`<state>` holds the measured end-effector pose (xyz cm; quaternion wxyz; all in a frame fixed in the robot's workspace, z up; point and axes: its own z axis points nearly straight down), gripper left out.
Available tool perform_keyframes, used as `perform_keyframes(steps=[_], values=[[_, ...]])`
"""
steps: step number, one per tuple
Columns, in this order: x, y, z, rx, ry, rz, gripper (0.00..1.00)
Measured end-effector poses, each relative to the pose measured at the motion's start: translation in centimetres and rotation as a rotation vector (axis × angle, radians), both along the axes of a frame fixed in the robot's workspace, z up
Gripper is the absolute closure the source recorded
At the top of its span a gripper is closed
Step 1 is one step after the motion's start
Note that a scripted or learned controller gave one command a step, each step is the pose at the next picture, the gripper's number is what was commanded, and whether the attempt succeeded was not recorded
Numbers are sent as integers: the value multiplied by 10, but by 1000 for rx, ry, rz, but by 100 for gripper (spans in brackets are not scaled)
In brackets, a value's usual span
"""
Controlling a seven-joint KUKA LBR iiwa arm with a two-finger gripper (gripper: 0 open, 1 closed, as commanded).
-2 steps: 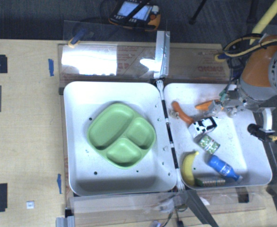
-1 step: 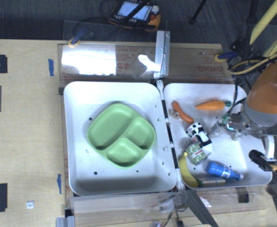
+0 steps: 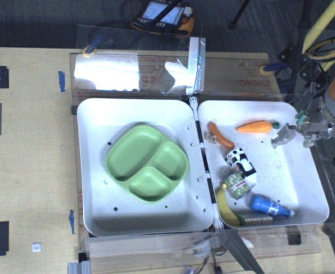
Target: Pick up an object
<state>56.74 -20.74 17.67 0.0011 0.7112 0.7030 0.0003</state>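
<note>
A green divided plate (image 3: 147, 162) sits in the left white bin (image 3: 93, 119); a clear plastic sheet (image 3: 133, 67) lies behind it; blue tape (image 3: 62, 80) marks the wooden bench (image 3: 24, 153).

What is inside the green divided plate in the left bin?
Nothing shows in the green plate: its three compartments look bare. It sits alone in the left bin. The bin floor beneath it is covered.

Left bin (image 3: 93, 210): one green sectioned plate (image 3: 147, 162) was held at centre. Right bin (image 3: 304, 187): an orange carrot (image 3: 254, 127) and a sausage (image 3: 219, 135) were seen at the far end; a black-and-white toy (image 3: 240, 162), a green-patterned ball (image 3: 235, 184), a banana (image 3: 225, 206) and a blue bottle (image 3: 268, 205) were grouped nearer. The gripper (image 3: 289, 132) was positioned over the right bin's far right side, near the carrot.
</note>
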Motion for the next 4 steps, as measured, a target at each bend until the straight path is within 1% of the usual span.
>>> perform_keyframes(steps=[1,2,3,4], values=[[65,8,-6,-2,-2,182,0],[79,-3,73,-2,-2,257,0],[80,-1,84,-6,-7,261,100],[81,-1,84,-5,-7,261,0]])
